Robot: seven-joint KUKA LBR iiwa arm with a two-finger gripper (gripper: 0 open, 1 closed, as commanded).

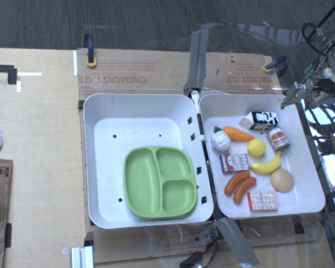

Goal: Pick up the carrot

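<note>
The carrot (238,133) is a small orange toy with a green top. It lies in the right bin (307,205), in that bin's upper left part, tip pointing right. A white garlic-like ball (220,142) touches it from below left. A yellow lemon (256,147) sits just below its tip.
Around the carrot in the right bin are a black-and-white item (264,119), a small can (278,139), a banana (266,164), a tan egg (281,180), two sausages (239,184) and two red-and-white boxes (234,162) (262,200). The left bin (100,149) holds a green divided plate (159,181). Cables and clamps (318,77) crowd the upper right.
</note>
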